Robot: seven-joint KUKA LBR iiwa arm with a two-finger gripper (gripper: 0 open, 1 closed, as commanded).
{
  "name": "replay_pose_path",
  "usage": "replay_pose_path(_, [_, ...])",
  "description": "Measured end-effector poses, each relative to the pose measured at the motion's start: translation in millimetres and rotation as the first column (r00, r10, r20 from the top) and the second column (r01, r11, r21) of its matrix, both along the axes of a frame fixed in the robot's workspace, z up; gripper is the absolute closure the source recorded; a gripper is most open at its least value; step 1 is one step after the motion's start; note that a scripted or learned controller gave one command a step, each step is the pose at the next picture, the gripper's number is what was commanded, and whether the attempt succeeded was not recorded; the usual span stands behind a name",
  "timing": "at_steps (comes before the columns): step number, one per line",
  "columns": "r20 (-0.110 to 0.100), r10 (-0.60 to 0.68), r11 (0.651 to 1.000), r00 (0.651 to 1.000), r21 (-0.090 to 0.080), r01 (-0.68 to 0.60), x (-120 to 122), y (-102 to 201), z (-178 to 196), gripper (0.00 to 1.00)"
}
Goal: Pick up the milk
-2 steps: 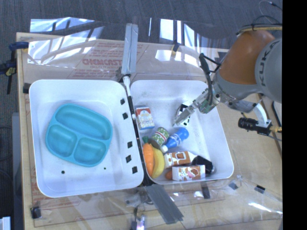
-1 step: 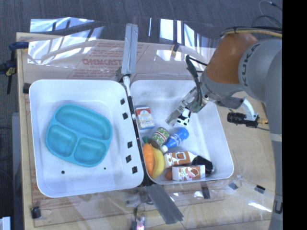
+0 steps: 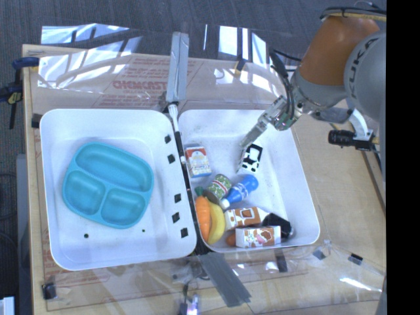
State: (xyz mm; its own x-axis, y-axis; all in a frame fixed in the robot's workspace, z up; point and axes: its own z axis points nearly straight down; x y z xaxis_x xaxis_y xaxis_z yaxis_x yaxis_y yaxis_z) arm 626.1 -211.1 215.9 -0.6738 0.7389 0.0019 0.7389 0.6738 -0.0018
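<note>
The arm [image 3: 348,51] is being extended into view from the right, its grey body and orange band lying at the upper right corner. The wrist is being angled downward and to the left, so that the gripper [image 3: 251,142] is being pointed along a slant toward the lower left. The slim dark fingers [image 3: 254,136] are being shown close together as one narrow line, and whether the jaws are parted cannot be told. Nothing is being seen clearly between them.
</note>
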Motion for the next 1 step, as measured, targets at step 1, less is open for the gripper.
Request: replay_pose_path(1, [-0.001,0.012,1.0,1.0,0.0,-0.012,5.2,2.8,-126.7,0.0])
